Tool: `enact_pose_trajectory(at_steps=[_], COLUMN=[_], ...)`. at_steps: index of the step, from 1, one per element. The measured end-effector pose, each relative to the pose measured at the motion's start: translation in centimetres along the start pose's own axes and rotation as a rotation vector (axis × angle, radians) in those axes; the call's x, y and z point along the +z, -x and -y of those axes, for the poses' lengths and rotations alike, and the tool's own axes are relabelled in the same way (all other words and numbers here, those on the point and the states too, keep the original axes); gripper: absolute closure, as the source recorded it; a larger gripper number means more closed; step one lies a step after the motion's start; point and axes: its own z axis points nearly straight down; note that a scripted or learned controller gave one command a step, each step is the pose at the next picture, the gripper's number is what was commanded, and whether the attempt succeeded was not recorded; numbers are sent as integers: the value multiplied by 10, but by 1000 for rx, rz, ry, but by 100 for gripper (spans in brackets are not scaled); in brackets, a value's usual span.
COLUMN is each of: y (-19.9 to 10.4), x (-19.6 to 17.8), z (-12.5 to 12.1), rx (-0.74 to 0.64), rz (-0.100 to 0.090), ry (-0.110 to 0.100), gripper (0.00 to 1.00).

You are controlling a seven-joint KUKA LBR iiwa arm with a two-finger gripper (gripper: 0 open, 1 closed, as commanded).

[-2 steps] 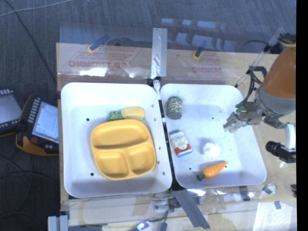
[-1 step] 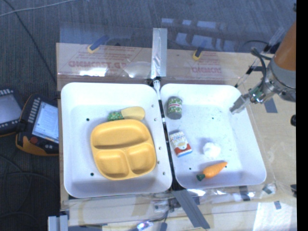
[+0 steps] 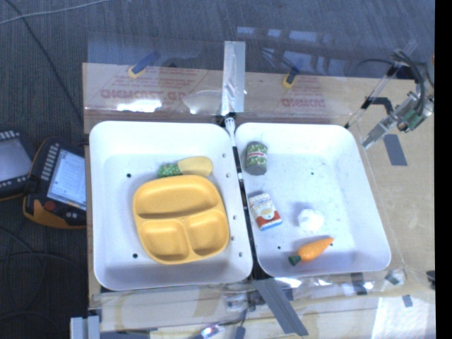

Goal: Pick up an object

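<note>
Looking down on two shallow bins set side by side, their inner walls touching along a dark seam. Finding four loose things for picking in the right bin (image 3: 367, 182): a small greenish can (image 3: 256, 158) standing near the back left corner, a white-and-red carton (image 3: 264, 211) lying just beside the inner wall, a white rounded lump (image 3: 310, 219) near the middle, and an orange carrot (image 3: 312, 249) lying tilted by the front wall, green end pointing left. Keeping apart from one another, none touching, with bare floor showing between them and along the right side. Noting in the left bin (image 3: 99, 210) a yellow divided tray (image 3: 182, 216) taking up most of the floor, with a yellow-and-green piece (image 3: 187, 167) lying just behind it, touching or nearly touching its back edge. Spotting the gripper (image 3: 374, 124) hanging outside the bins, beyond the right bin's back right corner, over the bench, pointing down and to the left, with dark cables looping above it. Being too small and too blurred for telling whether wide or narrow, and carrying nothing that can be made out. Seeing a cardboard sheet (image 3: 162, 87) lying behind both bins and a handheld screen unit (image 3: 60, 182) resting on the floor well to the left.
</note>
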Motion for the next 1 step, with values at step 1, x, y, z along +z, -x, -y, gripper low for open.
enact_pose_trajectory(at_steps=[1], y=[-57], x=[-3], z=[-45], rx=[-123], rz=[0], ry=[2], gripper=[100])
